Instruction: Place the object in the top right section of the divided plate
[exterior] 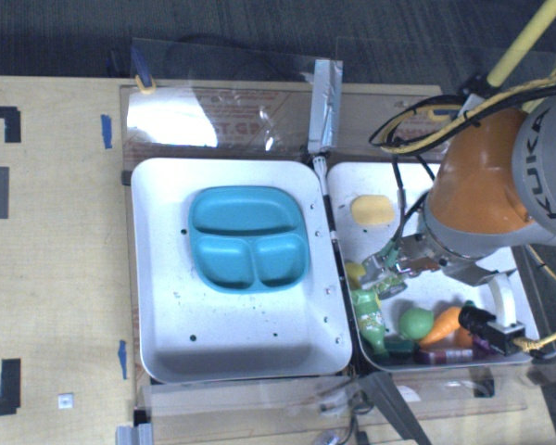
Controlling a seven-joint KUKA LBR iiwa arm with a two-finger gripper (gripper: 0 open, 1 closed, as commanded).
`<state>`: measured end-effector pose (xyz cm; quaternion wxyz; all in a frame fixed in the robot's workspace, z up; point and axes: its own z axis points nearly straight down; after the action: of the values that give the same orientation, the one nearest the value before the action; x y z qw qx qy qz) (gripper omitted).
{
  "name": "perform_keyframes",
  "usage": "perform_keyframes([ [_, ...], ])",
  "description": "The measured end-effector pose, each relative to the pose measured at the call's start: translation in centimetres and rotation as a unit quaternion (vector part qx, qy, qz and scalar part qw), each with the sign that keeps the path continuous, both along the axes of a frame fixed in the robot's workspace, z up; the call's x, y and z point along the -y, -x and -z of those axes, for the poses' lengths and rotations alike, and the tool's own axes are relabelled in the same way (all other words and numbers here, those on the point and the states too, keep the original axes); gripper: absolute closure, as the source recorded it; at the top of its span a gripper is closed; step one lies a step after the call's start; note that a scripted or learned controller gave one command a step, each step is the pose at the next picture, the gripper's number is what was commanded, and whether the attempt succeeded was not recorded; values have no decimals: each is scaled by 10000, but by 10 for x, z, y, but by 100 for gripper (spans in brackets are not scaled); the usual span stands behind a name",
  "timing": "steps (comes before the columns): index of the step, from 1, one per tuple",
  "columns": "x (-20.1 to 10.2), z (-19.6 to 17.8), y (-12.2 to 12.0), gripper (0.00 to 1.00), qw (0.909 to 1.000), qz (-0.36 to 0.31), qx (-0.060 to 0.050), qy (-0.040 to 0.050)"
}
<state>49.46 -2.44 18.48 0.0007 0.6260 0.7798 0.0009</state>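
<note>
A blue divided plate (248, 236) lies in the left white bin (167, 313), with one wide section at the top and two smaller ones below. The right bin (417, 176) holds several toy foods: a yellow piece (372, 209) near the top, a green ball (414, 323), an orange carrot-like piece (442, 325), and green items (367, 315) along the left wall. My gripper (386, 272) hangs low over the right bin's left side, just above the green items. Nothing can be seen between its fingers.
The grey and orange arm (486, 188) covers much of the right bin. Dark and purple items (482, 339) lie along that bin's bottom edge. A clear plastic sheet (232, 109) stands behind the bins. Black and yellow cables (426, 123) run above the right bin.
</note>
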Motion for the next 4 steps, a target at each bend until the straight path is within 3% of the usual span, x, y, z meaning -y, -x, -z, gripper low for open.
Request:
perform_keyframes([
  [1, 35, -29, -39, 100, 9985, 548, -2, 5],
  [2, 37, 2, 16, 100, 9974, 723, -33, 0],
  [3, -71, 1, 16, 100, 9958, -920, -18, -2],
  [4, 6, -138, 14, 100, 9681, -2506, 13, 14],
])
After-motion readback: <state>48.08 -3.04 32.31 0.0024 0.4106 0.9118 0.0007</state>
